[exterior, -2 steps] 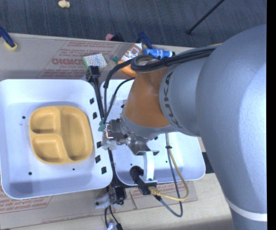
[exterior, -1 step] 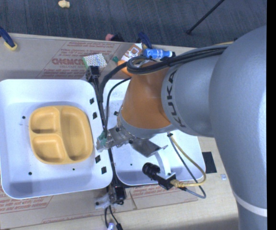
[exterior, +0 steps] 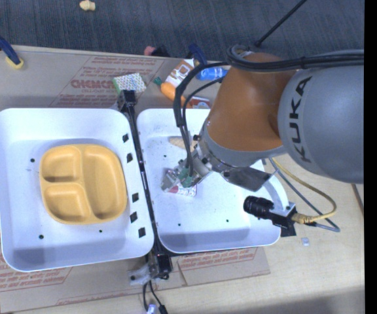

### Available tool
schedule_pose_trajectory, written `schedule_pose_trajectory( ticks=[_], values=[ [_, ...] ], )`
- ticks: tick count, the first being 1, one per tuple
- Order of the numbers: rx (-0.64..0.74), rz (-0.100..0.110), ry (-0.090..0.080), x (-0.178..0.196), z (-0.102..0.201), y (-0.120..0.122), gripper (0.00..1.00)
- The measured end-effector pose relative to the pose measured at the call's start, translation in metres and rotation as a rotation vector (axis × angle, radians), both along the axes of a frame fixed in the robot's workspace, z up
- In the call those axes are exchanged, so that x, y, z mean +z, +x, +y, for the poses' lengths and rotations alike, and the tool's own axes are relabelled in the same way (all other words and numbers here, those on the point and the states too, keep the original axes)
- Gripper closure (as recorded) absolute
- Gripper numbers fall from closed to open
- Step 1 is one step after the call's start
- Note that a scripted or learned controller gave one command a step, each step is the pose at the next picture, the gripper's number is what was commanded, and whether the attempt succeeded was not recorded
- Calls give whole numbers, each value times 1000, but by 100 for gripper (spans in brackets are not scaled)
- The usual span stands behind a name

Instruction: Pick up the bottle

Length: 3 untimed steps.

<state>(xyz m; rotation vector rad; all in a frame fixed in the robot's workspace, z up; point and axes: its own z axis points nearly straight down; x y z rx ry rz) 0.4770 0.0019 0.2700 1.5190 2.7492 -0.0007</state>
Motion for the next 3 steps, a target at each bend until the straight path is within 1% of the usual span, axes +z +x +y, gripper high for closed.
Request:
schedule_pose_trajectory(
  ticks=[1,2,3],
  values=[
    [-171,6,0,-34,94,8,100],
    [241,5,0,-21,49,-1,100],
    [716,5,1,-23,88,-1,100]
  ],
)
